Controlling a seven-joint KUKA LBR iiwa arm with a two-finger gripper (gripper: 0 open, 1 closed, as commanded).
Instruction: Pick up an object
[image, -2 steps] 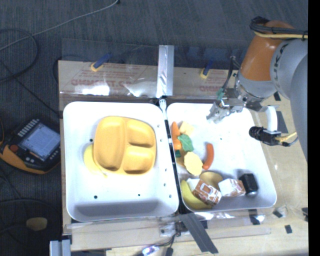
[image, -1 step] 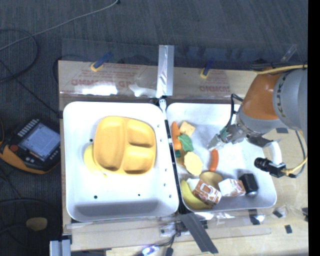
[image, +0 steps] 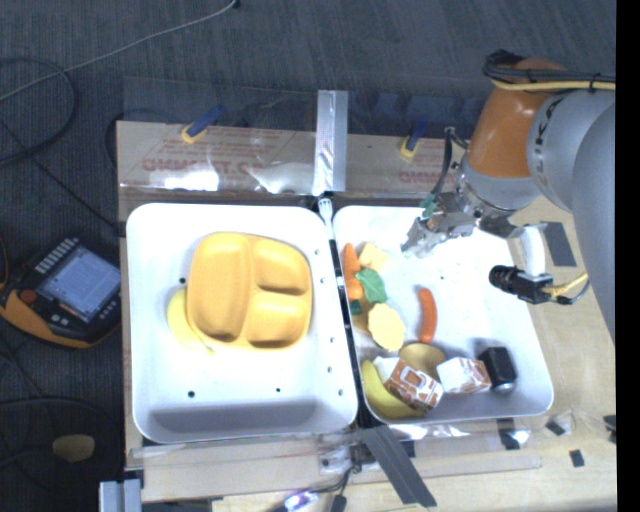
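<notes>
So the tool (image: 428, 232) is hovering over the far end of the right bin (image: 535, 345), nothing in it, and honestly can't tell how wide it's set. Nearest easy target looks like the little orange sausage (image: 427, 313), mid-bin, lying clear of the pile along the near edge. Probably light, smooth plastic, so I'd pinch across its middle.

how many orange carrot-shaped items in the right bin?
2. One long orange carrot lies along the left wall of the right white bin; a shorter orange carrot lies mid-bin. Others may hide under the pile.
</notes>
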